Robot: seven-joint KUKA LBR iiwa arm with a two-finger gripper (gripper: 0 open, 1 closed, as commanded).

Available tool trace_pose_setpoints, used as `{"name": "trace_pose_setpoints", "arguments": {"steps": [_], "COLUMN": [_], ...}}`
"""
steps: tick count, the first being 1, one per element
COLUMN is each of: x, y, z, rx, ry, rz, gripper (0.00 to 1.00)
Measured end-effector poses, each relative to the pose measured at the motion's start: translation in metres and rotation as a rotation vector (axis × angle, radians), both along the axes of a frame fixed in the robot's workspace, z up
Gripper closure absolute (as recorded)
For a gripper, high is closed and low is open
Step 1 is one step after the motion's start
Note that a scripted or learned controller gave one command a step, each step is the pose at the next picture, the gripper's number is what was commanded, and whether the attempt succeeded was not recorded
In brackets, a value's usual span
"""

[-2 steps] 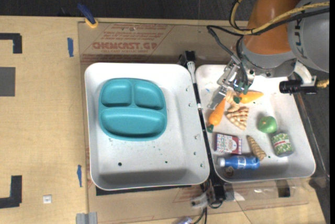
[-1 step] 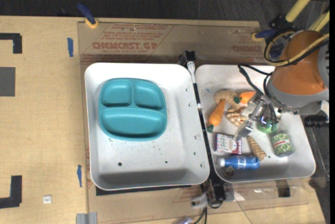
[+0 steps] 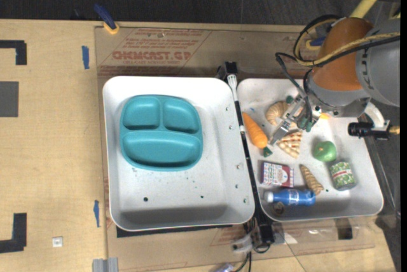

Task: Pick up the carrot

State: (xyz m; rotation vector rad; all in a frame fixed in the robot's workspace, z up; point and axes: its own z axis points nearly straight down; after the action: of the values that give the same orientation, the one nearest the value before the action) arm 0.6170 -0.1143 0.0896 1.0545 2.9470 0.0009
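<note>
- Carrot (image 3: 255,132) lying aslant at the left side of the right bin (image 3: 369,201), near the divider, leafy end toward the lower right.
- Gripper (image 3: 294,119) low over that bin, just right of the carrot, above a croissant-like pastry (image 3: 276,111) and a waffle-patterned piece (image 3: 290,142); nothing visibly between the jaws, open or closed impossible to tell.
- Green apple (image 3: 325,150), green-lidded jar (image 3: 342,174), small pink packet (image 3: 276,173), blue bottle (image 3: 292,197) and cone-shaped piece (image 3: 311,180) spread across the bin's lower half.
- Teal divided plate (image 3: 161,131) resting in the left bin (image 3: 127,201).
- Both bins side by side on the cardboard-covered bench (image 3: 51,137).
</note>
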Motion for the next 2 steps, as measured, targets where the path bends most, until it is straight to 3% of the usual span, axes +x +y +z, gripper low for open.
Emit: {"name": "trace_pose_setpoints", "arguments": {"steps": [1, 2], "x": [0.024, -0.015], "y": [0.011, 0.095], "z": [0.000, 0.099], "rx": [0.002, 0.011], "ry": [0.044, 0.000], "rz": [-0.402, -0.555], "gripper": [0.00, 0.00]}}
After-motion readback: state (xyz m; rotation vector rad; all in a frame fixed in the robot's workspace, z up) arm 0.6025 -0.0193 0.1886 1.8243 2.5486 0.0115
